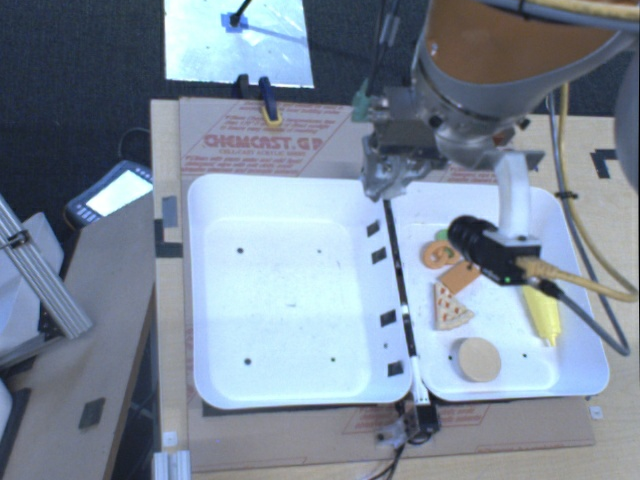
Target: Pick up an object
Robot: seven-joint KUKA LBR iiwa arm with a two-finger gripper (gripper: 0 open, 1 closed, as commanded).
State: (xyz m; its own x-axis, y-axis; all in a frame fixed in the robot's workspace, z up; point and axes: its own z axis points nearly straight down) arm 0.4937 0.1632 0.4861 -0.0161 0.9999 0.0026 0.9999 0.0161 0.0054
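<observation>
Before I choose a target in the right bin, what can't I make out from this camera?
Camera view:
- right side of the pretzel-shaped piece, under the wrist of the arm
- upper edge of the orange wedge, covered likewise
- top end of the yellow piece, covered likewise
- part of the far rim of the right bin, behind the arm
- the pincer, dark and blurred against the bins' divider

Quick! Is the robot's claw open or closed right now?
Gripper: cannot be told, open or closed; it hangs at the far corner of the right bin.
</observation>
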